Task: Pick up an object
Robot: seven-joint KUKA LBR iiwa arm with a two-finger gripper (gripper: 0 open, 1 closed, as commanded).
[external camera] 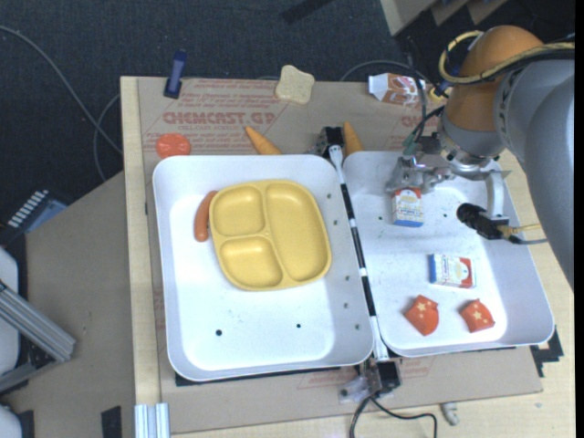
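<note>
Small white carton (408, 207), orange-and-blue print

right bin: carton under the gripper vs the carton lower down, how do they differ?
The carton under the gripper looks upright, narrow end toward the top; the lower carton lies flat on its broad face. The first sits near the right bin's top-left, directly below the gripper; the second lies mid-bin, with bare floor around it. The first shows blue and orange print; the second a red patch with blue trim. Both are small, mostly white cartons.
</note>
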